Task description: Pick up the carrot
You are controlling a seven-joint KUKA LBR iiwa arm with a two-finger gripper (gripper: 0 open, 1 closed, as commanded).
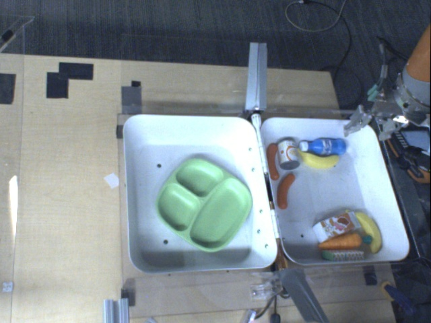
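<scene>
The carrot [341,241] lies in the right bin [389,180] near its front wall, touching a small carton [332,227] behind it and a banana [370,230] at its thick end. It looks like a light, stiff and smooth toy, so I would grip it across the middle. The white floor is flat, but these neighbours leave little room. The end effector [377,116] hangs at the bin's far right corner; its state I cannot tell.

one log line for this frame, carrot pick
phase: pre-approach | end effector: above right bin's far right corner | carrot: near edge of right bin, between pouch and banana, untouched
</scene>
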